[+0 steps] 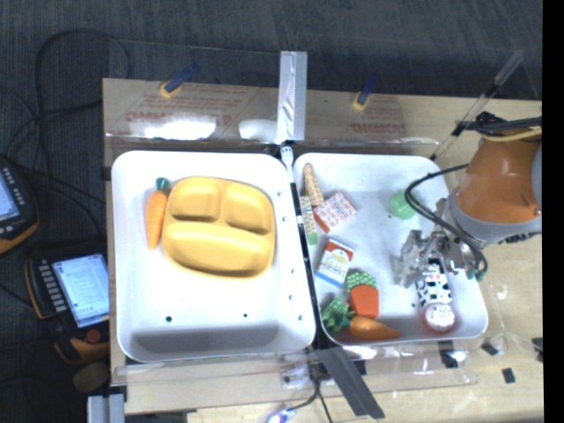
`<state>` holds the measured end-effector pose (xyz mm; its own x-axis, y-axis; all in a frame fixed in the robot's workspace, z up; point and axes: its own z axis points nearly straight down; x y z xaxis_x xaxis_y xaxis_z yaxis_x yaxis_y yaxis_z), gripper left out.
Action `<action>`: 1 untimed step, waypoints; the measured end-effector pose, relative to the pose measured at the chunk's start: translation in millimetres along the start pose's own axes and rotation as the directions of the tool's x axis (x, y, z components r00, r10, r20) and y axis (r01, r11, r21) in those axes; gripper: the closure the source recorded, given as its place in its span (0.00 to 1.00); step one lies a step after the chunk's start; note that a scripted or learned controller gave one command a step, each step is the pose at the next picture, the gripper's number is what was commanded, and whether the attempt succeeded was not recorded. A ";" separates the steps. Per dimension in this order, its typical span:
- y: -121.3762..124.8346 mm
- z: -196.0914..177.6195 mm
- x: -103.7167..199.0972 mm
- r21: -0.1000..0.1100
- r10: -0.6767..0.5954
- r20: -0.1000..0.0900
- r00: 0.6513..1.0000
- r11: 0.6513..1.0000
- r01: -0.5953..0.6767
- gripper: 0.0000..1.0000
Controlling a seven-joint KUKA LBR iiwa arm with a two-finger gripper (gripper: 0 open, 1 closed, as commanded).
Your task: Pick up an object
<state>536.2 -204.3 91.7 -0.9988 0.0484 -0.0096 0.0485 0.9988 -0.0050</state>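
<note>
My gripper (424,263) hangs low over the right part of the right bin (379,170), below the orange wrist band. Its fingers stand apart, open, and I see nothing between them. A black-and-white cow-patterned toy (434,293) lies just below and to the right of the fingertips, with a reddish round piece (439,319) right beneath it. A green piece (401,206) lies up and to the left of the gripper. Further left in this bin are a red-and-white box (337,211), a small carton (334,263), a strawberry (362,294) and a carrot (371,329).
An ice-cream cone (310,183) lies along the right bin's left wall. The left bin (211,333) holds a yellow divided tray (219,226) and a carrot (156,214). Black cables run from the arm over the right bin's far corner.
</note>
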 end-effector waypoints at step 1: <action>0.3 -9.5 -1.0 0.002 -0.001 0.002 1.000 1.000 0.001 1.00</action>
<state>537.1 -204.0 101.1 -0.9988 0.0473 -0.0118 0.0474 0.9988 -0.0073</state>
